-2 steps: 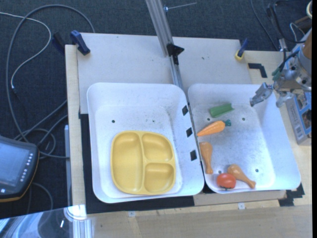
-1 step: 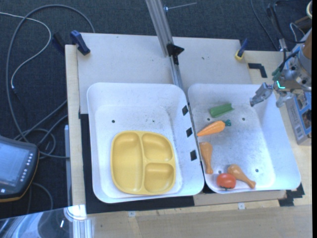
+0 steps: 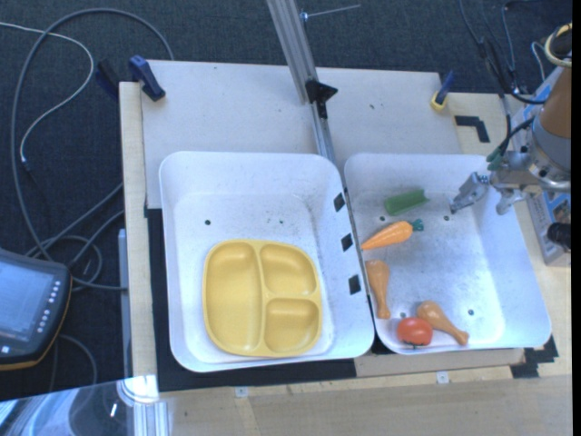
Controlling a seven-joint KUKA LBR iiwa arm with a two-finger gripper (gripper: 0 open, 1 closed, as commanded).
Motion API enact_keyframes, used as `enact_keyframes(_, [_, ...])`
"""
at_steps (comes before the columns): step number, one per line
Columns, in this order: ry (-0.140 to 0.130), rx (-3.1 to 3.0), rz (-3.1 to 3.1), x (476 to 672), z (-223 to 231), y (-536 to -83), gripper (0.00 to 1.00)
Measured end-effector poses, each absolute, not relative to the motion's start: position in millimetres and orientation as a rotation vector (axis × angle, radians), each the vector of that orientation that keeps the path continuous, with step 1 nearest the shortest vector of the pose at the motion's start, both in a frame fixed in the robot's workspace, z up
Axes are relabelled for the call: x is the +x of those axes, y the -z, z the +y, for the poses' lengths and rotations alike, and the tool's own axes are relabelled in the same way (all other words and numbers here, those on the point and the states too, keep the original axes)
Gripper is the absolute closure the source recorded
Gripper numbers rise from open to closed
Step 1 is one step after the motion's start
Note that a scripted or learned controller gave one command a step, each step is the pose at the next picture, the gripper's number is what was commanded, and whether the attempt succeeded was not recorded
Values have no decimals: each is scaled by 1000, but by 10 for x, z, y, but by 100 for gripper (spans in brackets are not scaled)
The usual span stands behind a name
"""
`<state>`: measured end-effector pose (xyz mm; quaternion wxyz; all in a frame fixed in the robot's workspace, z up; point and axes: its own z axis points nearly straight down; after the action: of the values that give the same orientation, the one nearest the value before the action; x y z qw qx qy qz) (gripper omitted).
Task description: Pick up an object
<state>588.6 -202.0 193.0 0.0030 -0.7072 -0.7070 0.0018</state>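
From the overhead camera you see two white bins side by side on the desk (image 3: pixel 227 107). The left bin (image 3: pixel 182 198) carries a yellow tray (image 3: pixel 263 296) with three compartments, lying flat near its front. The right bin (image 3: pixel 508 271) holds everything you could pick: a green block (image 3: pixel 404 200) near the back, a carrot (image 3: pixel 388 235) just in front of it with its tip pointing left, a drumstick (image 3: pixel 378 287) against the left wall, a second drumstick (image 3: pixel 443 322) at the front, and a tomato (image 3: pixel 415 331) touching that one's thin end. They lie loose and mostly apart, which probably leaves room to come down on one at a time.

The arm enters from your right, and the hand (image 3: pixel 472 192) sits over the right bin's back right part, near the green block but clear of it. Nothing is between its fingers. Whether those fingers are apart or together you cannot tell; they are small and blurred here, though they may be slightly spread. I judge the pick not yet made, with the block or carrot the nearest candidates.

The bin floors are speckled and scuffed. The desk is pale board, with blue clamps (image 3: pixel 145 75) at the back corners and a metal pole (image 3: pixel 290 34) rising between the bins. Around it lie dark carpet (image 3: pixel 73 153), loose cables (image 3: pixel 54 44) and a pendant (image 3: pixel 27 312) at your left.
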Motion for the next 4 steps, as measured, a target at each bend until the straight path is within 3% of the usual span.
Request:
enact_keyframes(2, [-5,-2216,-2217,5868,-2031,-973,0])
enact_keyframes(3, [2,-2220,-2223,5892,-2034,-1124,100])
enact_keyframes(4, [6,-2224,-2227,5835,-1966,-1654,100])
